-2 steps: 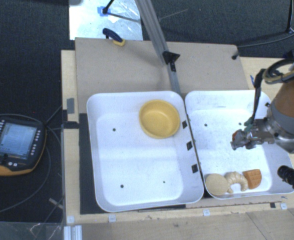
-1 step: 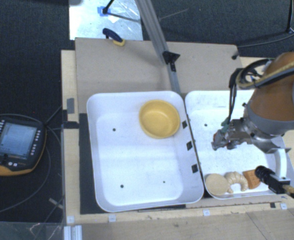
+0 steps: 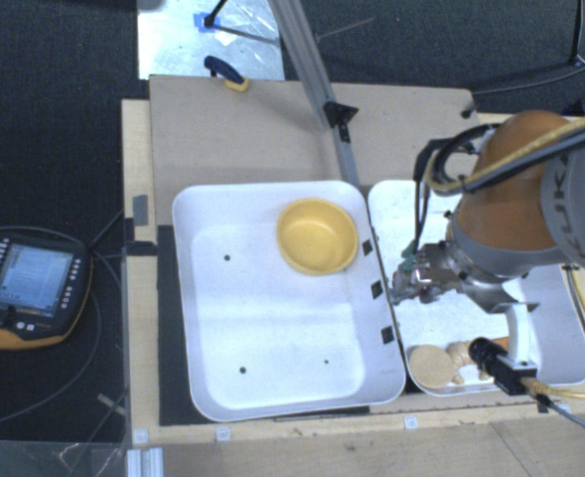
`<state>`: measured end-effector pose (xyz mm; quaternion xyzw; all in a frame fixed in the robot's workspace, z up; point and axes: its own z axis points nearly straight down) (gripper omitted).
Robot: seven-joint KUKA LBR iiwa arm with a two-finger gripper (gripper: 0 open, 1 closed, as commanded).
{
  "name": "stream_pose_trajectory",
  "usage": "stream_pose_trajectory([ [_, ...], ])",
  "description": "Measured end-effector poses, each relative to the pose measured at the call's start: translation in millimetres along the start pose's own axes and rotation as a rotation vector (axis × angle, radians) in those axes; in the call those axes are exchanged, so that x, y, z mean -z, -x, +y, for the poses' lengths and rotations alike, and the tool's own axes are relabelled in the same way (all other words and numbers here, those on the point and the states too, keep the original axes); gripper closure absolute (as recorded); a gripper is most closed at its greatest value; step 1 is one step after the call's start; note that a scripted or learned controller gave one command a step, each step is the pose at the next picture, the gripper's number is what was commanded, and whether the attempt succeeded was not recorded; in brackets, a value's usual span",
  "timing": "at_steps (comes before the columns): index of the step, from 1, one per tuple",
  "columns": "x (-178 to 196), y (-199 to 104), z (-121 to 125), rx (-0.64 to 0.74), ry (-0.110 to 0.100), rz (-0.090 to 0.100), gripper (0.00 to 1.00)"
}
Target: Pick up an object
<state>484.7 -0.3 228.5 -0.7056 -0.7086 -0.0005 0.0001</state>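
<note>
A yellow bowl (image 3: 317, 236) sits upright in the far right corner of the left bin (image 3: 232, 366). In the right bin (image 3: 391, 212), near its front edge, lie a round tan disc (image 3: 432, 366) and a small pale object (image 3: 461, 351) beside it. My gripper (image 3: 416, 284) hangs over the left part of the right bin, above and behind the tan disc. The bulky orange and grey wrist covers much of that bin.
A metal pole (image 3: 312, 63) slants across the bench behind the bins. A teach pendant (image 3: 24, 286) lies on the dark floor at the left. A blue and yellow clamp (image 3: 224, 71) sits at the bench's far edge.
</note>
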Motion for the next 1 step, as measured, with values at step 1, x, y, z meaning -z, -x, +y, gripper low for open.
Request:
stream_pose_trajectory([
  [1,10.4,-54.9,4.8,0.001,0.000,0.000,1.00],
])
